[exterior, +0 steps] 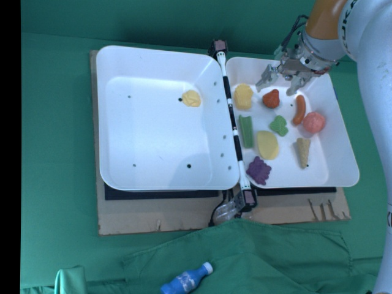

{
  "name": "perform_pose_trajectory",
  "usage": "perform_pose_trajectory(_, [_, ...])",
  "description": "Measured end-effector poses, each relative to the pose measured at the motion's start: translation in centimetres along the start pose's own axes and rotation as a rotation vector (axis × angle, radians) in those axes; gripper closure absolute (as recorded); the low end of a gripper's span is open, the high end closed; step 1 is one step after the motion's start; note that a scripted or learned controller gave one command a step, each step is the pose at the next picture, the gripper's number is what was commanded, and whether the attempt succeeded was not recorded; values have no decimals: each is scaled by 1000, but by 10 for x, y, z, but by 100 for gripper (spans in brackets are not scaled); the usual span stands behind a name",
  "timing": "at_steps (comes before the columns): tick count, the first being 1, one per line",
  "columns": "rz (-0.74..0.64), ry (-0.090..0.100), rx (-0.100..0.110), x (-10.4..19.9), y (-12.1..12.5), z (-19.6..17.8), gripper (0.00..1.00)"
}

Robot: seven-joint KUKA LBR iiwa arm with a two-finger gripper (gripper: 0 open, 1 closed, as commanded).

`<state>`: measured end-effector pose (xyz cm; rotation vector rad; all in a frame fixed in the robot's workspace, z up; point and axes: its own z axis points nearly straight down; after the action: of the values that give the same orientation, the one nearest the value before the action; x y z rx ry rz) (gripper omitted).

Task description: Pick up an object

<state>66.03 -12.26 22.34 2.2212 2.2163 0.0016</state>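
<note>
My gripper (280,86) hangs over the far part of the right bin (343,164), open, with nothing between its fingers. Just below it lie a small red toy (271,98) and an orange sausage (299,109). Also in this bin are a yellow piece (243,95), a pink-red round fruit (314,122), a small green piece (279,125), a long green vegetable (246,131), a yellow lemon shape (267,144), a cone (303,151) and purple grapes (258,170). The left bin (122,158) holds one small yellow object (191,98).
A black-and-white divider rail (231,118) runs between the bins. Both bins sit on a cardboard sheet (153,219). Green cloth (245,256) is bunched at the front, with a blue bottle (187,278) lying on it.
</note>
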Motion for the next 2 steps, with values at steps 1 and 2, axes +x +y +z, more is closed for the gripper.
perform_pose_trajectory(1, [3, 0, -12, -18, -41, 39, 0])
perform_pose_trajectory(2, [2, -6, -16, 7, -72, 37, 0])
